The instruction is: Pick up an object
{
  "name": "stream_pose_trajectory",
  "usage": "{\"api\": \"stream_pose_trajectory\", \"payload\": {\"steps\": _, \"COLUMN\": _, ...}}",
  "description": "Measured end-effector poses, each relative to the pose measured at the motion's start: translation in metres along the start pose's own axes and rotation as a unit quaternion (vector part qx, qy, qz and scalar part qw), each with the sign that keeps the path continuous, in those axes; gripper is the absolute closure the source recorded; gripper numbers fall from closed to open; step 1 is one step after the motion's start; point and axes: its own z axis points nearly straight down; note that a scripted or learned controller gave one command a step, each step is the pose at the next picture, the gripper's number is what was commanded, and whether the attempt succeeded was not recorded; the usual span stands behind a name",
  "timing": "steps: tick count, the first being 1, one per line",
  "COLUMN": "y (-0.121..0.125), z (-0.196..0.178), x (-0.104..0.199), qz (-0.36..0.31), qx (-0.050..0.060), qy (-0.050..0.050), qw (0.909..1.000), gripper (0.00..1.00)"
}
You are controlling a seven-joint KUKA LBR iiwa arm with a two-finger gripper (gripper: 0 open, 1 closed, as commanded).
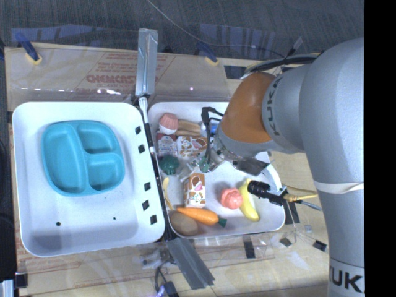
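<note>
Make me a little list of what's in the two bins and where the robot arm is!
left bin: blue divided tray
right bin: carrot, banana, small carton, pink toy, potato, other toy food
arm: reaching over the right bin
gripper: low among the toys in the right bin, grip unclear

Two bins sit side by side on the surface (pixel 74 73). The left bin (pixel 37 228) holds a divided tray (pixel 83 156) toward its back. The right bin (pixel 272 218) holds a carrot (pixel 198 215) along its near edge, a carton (pixel 195 190) just behind it and a banana (pixel 249 206) to the right. The arm (pixel 297 110) reaches in from the right, above the bin's back half.
</note>
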Motion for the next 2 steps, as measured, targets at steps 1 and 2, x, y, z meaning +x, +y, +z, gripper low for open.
{"api": "stream_pose_trajectory", "payload": {"steps": 1, "y": 0.040, "z": -0.094, "x": 0.075, "qz": 0.015, "qx": -0.004, "qy": -0.001, "qw": 0.9999, "gripper": 1.00}}
{"api": "stream_pose_trajectory", "payload": {"steps": 2, "y": 0.015, "z": -0.132, "x": 0.055, "qz": -0.145, "qx": -0.001, "qy": -0.002, "qw": 0.9894, "gripper": 1.00}}
